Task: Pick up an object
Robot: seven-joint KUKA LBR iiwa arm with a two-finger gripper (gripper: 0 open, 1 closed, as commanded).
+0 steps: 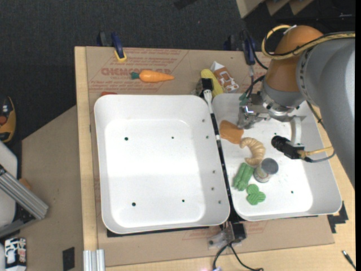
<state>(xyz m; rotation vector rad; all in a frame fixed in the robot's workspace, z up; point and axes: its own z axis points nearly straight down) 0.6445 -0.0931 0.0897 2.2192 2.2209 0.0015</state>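
My gripper [246,116] hangs low over the back left part of the right bin [316,199]. Just below it, close to the bin's left wall, lies an orange-brown piece [230,132]. A tan croissant-shaped item [254,149] rests beside that piece, toward the front. Further forward sit a small grey can [266,169], a green ribbed item [243,175] and a smaller green lump [255,196]. I see nothing held in the gripper.
The left bin [107,208] lies beside the right one. On the cardboard behind the bins are an orange carrot [154,77], a yellow item [209,81] and a brown-and-white packet [227,79]. The arm covers the right bin's back right corner.
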